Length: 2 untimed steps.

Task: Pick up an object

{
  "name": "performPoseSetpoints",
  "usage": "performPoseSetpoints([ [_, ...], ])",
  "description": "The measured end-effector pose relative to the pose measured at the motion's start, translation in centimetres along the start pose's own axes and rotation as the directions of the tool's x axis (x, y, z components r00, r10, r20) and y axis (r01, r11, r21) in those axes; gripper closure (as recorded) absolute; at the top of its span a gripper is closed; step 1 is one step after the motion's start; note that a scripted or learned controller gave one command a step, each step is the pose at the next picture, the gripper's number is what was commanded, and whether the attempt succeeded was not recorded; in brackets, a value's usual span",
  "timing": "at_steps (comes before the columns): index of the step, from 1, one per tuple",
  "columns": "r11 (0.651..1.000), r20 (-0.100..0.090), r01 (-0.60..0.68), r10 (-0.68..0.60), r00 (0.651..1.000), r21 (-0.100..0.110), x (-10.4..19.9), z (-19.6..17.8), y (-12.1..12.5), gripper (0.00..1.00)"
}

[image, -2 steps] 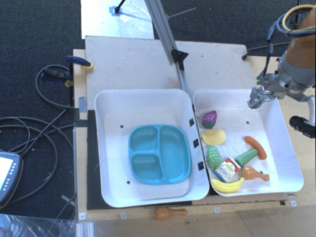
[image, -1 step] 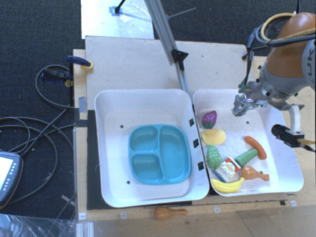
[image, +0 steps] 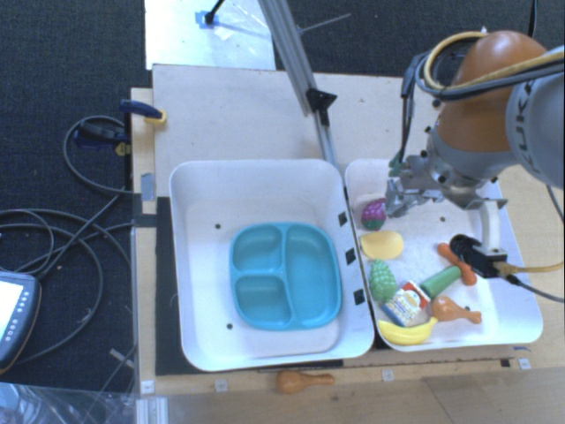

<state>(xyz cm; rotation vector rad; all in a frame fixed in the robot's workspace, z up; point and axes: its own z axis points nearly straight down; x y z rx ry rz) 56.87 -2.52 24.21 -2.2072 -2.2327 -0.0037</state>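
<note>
The right bin (image: pixel 521 312) holds several toy foods: a purple grape bunch (image: pixel 373 212), a yellow lemon (image: pixel 381 245), a green bumpy fruit (image: pixel 382 281), a small printed carton (image: pixel 407 306), a banana (image: pixel 408 332), a green cucumber (image: pixel 440 281), an orange carrot (image: pixel 457 263) and a brown drumstick (image: pixel 453 310). My gripper (image: pixel 399 201) hangs over the bin's upper left part, just right of the grapes and above the lemon. Nothing shows between its fingers.
The left bin (image: pixel 199 237) holds a blue divided tray (image: pixel 285 275). A brown toy (image: pixel 305 381) lies on the bench in front of the bins. A metal pole (image: pixel 291 47) slants across the back. Cables and a blue clamp (image: pixel 141 110) sit at the left.
</note>
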Motion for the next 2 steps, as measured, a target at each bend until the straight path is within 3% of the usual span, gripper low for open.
performPoseSetpoints([
  [2, 1.0, -0.001, 0.001, -0.001, 1.0, 0.0, 11.4, 0.5, -3.2, 1.0],
])
